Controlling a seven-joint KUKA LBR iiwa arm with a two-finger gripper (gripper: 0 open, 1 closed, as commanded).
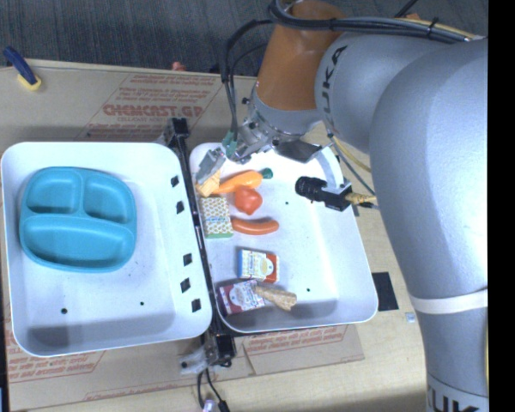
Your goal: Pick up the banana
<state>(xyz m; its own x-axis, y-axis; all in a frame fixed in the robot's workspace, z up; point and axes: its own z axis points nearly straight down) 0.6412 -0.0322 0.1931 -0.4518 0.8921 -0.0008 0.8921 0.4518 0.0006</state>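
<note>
The gripper (213, 166) is low at the far left corner of the right bin (348, 256), and I cannot tell its state. The banana (209, 181) lies directly under it, beside a carrot (240, 180) and a tomato (248, 200). A blue tray (75, 219) sits in the left bin (94, 320).

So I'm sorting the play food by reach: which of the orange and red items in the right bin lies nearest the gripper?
The carrot, orange with a green tip, lies just below the gripper. The tomato and sausage lie farther down.
</note>
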